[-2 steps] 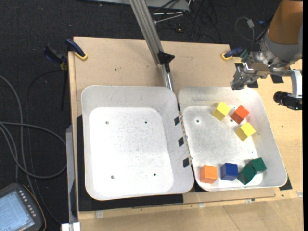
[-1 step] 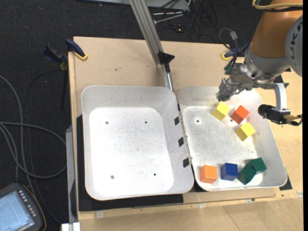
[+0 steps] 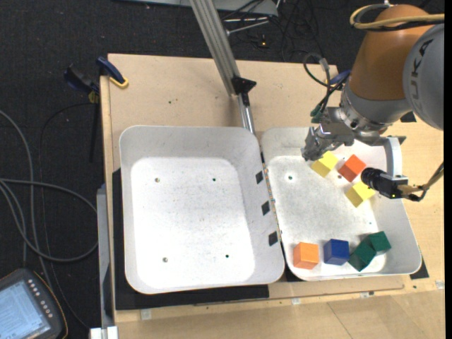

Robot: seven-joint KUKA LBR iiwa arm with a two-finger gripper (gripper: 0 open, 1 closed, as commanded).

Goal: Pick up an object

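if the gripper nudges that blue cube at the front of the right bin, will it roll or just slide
The blue cube has flat faces and sits squat, so it would probably slide, not roll or tip. It looks rigid and likely light for its size. The orange cube and green blocks sit close on either side, so a sideways push would likely shove into them.

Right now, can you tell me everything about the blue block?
The blue block is a small cube with a plain, solid-coloured, matte look. It sits flat on the floor of the right-hand white bin, near that bin's front wall. An orange block sits close on its left and a dark green block close on its right; I cannot tell if they touch it. The gripper is far off, at the bin's back.
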